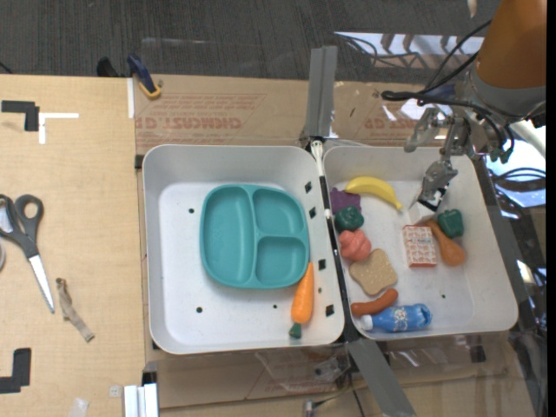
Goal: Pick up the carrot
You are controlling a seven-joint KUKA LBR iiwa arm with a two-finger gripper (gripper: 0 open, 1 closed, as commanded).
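An orange carrot (302,294) with a small green stub lies in the left bin (174,320), against the lower right edge of the teal divided plate (254,235) and close to the wall between the bins. My gripper (432,196) hangs over the upper right part of the right bin (486,315), far to the right of that carrot. Just below the gripper lies a second orange carrot-like piece (450,248) with a green leafy top (451,224). Nothing is seen held by the gripper.
The right bin also holds a banana (373,188), a purple piece (345,201), a green piece (349,219), a pink piece (354,245), a bread slice (374,272), a sausage (374,302), a blue bottle (398,318) and a red-and-white box (420,245). Scissors (29,237) lie on the bench at left.
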